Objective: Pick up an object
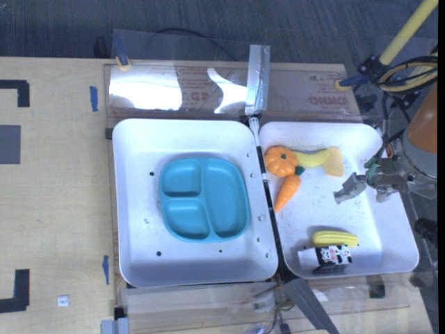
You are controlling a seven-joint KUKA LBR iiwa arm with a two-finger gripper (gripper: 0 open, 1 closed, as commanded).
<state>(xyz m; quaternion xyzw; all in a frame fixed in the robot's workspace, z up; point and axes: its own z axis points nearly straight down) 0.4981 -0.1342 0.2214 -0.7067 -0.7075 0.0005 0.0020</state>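
The right bin [361, 139] holds an orange pumpkin [279, 161], a carrot [287, 191], a pale yellow banana [313, 158] and a pale yellow wedge [335, 161] along its left and far side. Near the front lie a yellow corn-like piece [335, 239] and a small black and white box [329, 257]. My gripper [364, 188] hangs over the right part of this bin, its fingers spread apart with nothing between them. It is well right of the carrot and above the corn-like piece.
The left bin [132, 207] holds a blue divided plate [204, 197]. A clear panel and a metal post [257, 81] stand behind the bins. Cables and a yellow pole [410, 26] sit at the far right. Bare wooden bench lies to the left.
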